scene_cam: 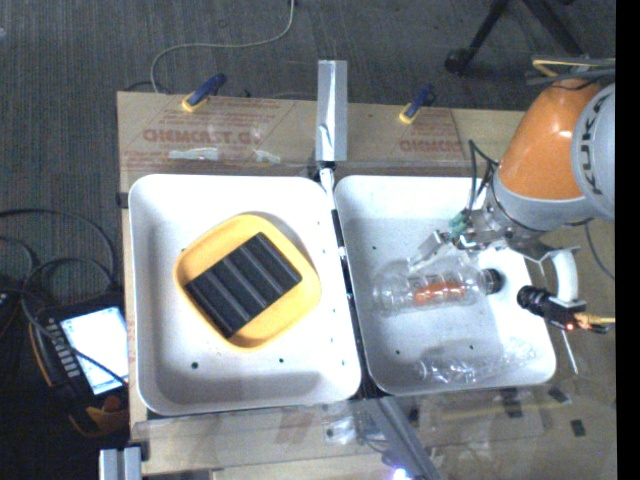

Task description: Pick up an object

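Item: arm [560, 158], nearest your lens, reaching over the right bin [400, 208] to grasp. Gripper [462, 236]: opening not discernible to you. Clear bottle [435, 286]: on its side just below. Left bin [160, 208]: yellow tray [250, 280], untouched.

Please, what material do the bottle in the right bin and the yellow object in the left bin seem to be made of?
The bottle looks like clear, glossy plastic: the bin floor shows through it, with bright glints. The yellow object looks like smooth moulded plastic with a soft sheen; its black ribbed top is matte, perhaps rubber, though this cannot be told.
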